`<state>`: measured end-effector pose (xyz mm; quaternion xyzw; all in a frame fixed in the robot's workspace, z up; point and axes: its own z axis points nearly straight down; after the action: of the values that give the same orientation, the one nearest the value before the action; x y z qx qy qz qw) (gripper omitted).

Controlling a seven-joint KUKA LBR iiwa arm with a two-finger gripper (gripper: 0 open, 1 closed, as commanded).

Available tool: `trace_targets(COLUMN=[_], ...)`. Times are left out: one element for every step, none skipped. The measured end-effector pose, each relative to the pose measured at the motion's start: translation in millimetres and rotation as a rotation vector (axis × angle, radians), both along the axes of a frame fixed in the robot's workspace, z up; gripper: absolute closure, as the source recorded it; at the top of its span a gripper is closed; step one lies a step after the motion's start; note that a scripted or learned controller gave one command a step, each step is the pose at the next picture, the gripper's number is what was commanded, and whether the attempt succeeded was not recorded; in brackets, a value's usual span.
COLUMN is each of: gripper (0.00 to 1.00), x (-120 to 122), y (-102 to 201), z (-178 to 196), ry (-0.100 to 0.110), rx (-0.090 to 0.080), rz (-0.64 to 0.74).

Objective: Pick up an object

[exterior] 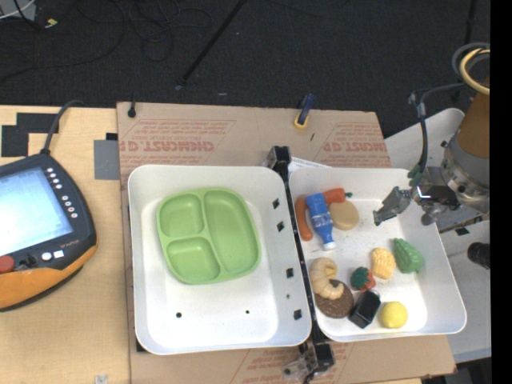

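The right white bin [448,310] holds several toy items. A blue bottle [320,219] lies beside an orange sausage [303,220] and a tan disc [346,216]. Further front are a yellow corn cob [382,262], a green vegetable [408,256], a black block [366,309], a yellow lemon [393,314] and a beige pastry [324,271] on a brown lump [336,303]. My gripper [416,209] hangs over the bin's back right part, above and behind the corn and green vegetable. It is open, with nothing between its fingers.
The left white bin [152,310] holds a green divided plate [208,235]. A teach pendant [36,222] lies on the bench at far left. A blue and yellow clamp [304,112] sits on the cardboard's back edge. The arm's body [474,142] stands at the right.
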<state>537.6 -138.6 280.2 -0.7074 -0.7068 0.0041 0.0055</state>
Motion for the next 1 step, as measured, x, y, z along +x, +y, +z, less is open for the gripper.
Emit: trace_targets(gripper=[0.0], x=[1.7], y=[-0.1], z=[6.4], ry=[-0.011], rx=[-0.001], rz=[0.002])
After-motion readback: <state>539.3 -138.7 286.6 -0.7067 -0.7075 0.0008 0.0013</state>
